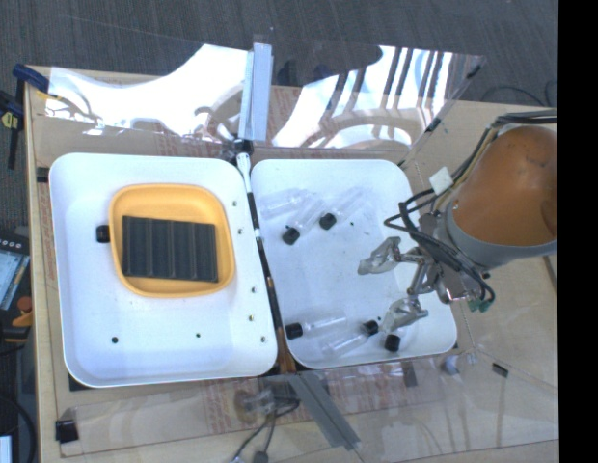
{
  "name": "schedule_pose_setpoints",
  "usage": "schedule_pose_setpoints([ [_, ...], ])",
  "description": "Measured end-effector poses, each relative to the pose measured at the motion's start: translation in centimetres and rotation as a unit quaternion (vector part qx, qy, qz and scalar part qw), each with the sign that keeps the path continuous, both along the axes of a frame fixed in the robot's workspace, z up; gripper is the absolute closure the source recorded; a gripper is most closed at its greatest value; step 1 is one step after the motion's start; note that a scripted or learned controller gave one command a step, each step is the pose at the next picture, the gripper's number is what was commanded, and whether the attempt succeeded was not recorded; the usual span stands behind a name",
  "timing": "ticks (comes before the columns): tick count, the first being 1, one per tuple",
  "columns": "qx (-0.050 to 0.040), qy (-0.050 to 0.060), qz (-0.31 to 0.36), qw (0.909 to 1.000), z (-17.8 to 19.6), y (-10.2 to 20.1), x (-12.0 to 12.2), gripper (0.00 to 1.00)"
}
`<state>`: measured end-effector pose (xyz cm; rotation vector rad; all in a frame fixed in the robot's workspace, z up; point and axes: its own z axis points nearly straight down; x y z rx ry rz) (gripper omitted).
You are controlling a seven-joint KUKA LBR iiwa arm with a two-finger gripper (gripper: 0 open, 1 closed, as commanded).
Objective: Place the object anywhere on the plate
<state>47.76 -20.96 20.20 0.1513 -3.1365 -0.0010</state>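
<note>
Two-finger metal gripper (393,284) spread wide and holding nothing over right white bin (376,177), clear plastic black-capped vials (307,218) lying loose, yellow rounded plate (169,201) in left bin; risk: near-transparent vials, probably slippery, roll away, fingers close on air.

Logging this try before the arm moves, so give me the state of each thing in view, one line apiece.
Yellow plate with a dark ribbed insert: lying flat in the left white bin, nothing on it.
Clear plastic vials with black caps: lying on their sides, scattered in the right white bin.
Tool: open, over the right bin's right side, holding nothing.
</note>
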Motion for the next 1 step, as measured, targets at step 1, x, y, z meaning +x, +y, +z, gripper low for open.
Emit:
schedule_pose_setpoints([
  [1,-0.0016,-0.003,0.062,0.9981,10.54,-0.08,0.61,0.00],
])
